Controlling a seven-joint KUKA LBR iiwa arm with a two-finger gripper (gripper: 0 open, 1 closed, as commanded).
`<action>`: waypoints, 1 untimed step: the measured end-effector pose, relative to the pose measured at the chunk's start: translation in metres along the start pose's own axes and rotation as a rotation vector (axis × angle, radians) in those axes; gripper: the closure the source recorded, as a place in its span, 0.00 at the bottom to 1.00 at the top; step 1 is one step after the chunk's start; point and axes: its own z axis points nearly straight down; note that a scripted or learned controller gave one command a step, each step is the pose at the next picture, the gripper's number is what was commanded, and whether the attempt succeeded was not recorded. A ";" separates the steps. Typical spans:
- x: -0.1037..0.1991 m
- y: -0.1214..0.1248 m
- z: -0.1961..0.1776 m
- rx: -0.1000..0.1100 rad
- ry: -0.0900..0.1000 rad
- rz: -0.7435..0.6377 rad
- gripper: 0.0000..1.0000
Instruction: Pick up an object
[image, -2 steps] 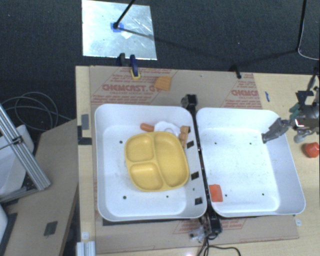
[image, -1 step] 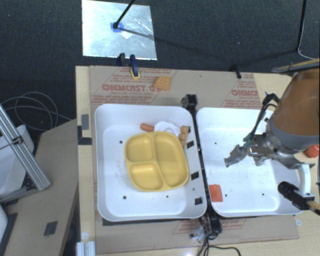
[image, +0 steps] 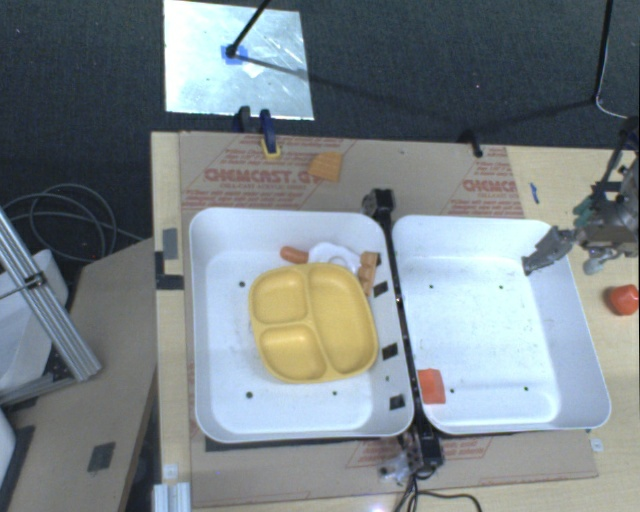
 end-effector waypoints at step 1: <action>0.080 -0.004 0.046 0.014 0.010 -0.015 0.00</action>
